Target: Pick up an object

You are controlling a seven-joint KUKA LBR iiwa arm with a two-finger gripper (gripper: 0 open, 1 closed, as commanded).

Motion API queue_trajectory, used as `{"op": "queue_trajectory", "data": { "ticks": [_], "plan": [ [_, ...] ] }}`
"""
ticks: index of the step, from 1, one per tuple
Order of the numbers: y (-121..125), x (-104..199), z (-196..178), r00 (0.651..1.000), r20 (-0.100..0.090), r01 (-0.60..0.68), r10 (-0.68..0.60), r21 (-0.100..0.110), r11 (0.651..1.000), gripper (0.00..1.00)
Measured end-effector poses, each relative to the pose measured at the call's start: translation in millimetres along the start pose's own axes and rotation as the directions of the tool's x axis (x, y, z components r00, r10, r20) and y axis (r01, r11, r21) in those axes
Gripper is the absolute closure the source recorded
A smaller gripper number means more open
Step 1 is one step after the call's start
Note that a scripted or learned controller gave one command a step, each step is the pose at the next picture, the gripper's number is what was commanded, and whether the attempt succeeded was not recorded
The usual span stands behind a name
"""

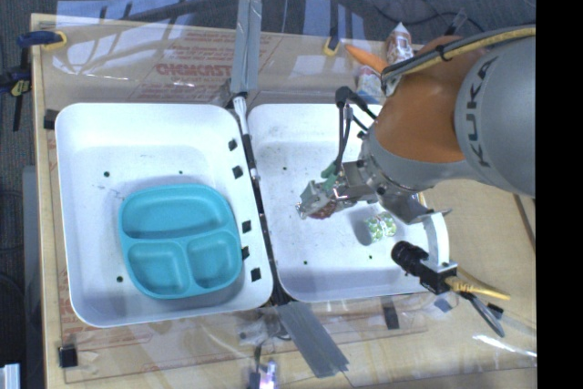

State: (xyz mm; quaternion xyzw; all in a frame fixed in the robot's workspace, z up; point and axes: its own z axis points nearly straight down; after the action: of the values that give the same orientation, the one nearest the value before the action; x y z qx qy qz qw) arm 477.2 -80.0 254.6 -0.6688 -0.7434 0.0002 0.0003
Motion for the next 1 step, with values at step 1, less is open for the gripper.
{"op": "queue_trajectory", "data": {
  "ticks": [1],
  "plan": [
    [-4.8, -38.2, -7.1, 0.997, 0.000, -0.077, 0.077, 0.002, 0.997, 1.00]
  ]
}}
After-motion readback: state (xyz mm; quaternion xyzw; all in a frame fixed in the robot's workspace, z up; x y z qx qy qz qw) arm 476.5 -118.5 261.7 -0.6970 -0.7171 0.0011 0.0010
